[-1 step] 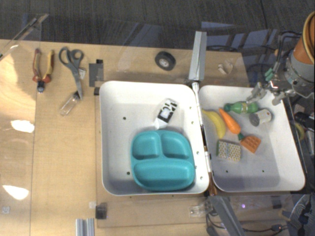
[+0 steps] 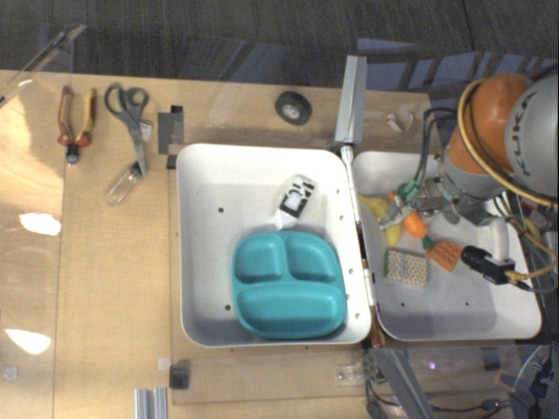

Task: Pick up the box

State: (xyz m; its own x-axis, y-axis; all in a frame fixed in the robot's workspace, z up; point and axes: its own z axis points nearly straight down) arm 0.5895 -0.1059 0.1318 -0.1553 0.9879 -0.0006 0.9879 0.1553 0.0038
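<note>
**A:** What takes up the most room?

**B:** The wooden bench, and on it the two white bins. The left bin sits mid-frame and the right bin touches it on the right. The arm comes in from the upper right of the frame and bends down over the right bin.

**A:** And the gripper?

**B:** The gripper hangs over the upper left part of the right bin, close to the wall the bins share. It sits among cables and small objects, so I cannot tell whether it is open or closed. I see nothing held in it.

**A:** Where is the box?

**B:** The box is in the left bin, in the upper right part, well apart from the gripper. It is small, black and white, and lies flat. Its long axis is on a diagonal, with one end toward the lower left and the other toward the upper right. The lower end lies just beside the top edge of a teal plate that fills the lower half of that bin.

**A:** Smaller things?

**B:** In the right bin there is a speckled pad, an orange block just to its right, and a yellow piece by the gripper. On the bench at the upper left lie scissors and pliers, with a tape roll above the left bin
</note>
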